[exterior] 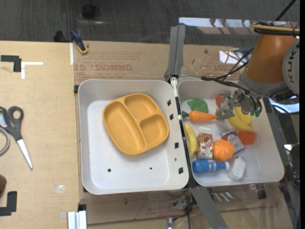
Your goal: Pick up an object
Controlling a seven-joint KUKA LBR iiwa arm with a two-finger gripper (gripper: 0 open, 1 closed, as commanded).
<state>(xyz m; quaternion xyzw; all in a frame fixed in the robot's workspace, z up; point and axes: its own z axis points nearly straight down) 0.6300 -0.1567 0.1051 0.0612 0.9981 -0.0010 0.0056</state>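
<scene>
My gripper [237, 108] hangs low over the back of the right bin [271, 147], on the grey arm with the orange band. It looks open, one finger near the tip of an orange carrot [202, 116] and the other to the right. Directly under it lies a yellow banana-like toy [239, 120], partly hidden by the gripper. I see nothing clamped between the fingers. Close by are a green toy [198, 104], a red piece [247, 137] and an orange fruit [223, 150].
The right bin also holds a second banana [190, 138], a snack packet [206, 146], a blue bottle [209, 166] and a white item [237, 169]. A yellow divided plate [137, 123] lies in the left bin [90, 142]. Scissors [18, 135] rest on the bench at left.
</scene>
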